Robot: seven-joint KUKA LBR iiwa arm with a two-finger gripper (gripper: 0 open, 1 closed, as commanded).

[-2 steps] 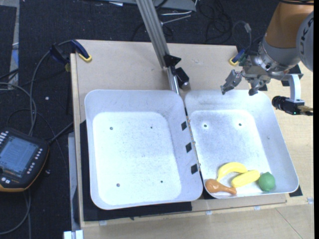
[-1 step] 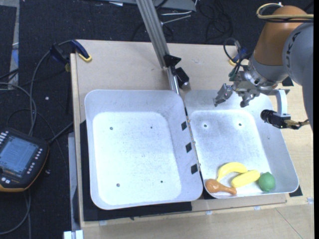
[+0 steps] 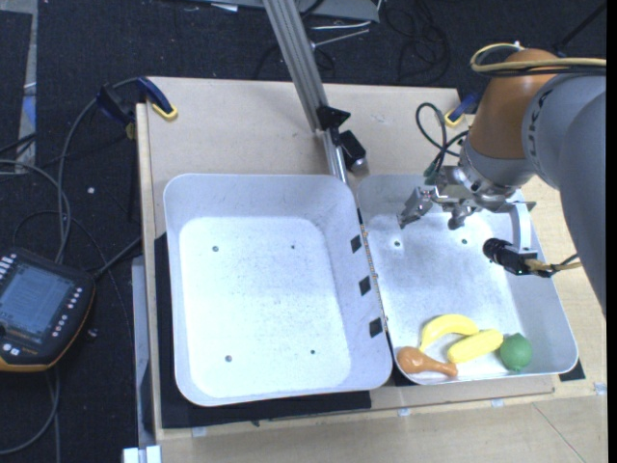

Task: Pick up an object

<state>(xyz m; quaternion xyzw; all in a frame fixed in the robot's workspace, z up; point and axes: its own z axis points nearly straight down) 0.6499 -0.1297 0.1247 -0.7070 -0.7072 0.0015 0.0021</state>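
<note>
A wooden bench (image 3: 241,114) seen from above at a slant carries two shallow white bins side by side. The left bin (image 3: 183,210) sits slightly tilted, its right rim overlapping the edge of the right bin (image 3: 549,312).

The grey arm (image 3: 569,143), with its orange band (image 3: 506,104), reaches in from the right over the far part of the right bin. Its gripper (image 3: 436,210) hangs above the bin floor, two fingers spread apart with nothing between them.

The objects lie clustered in the near corner of the right bin, well apart from the gripper. A yellow banana (image 3: 445,329) curves over a second yellow piece (image 3: 474,345), the two touching. Just left of them lies an orange-brown piece (image 3: 421,361) with a narrow end. A green round fruit (image 3: 517,352) rests just right of the yellow pair, against the near rim.

A handheld control pendant (image 3: 34,307) lies on the dark floor, far left.
</note>
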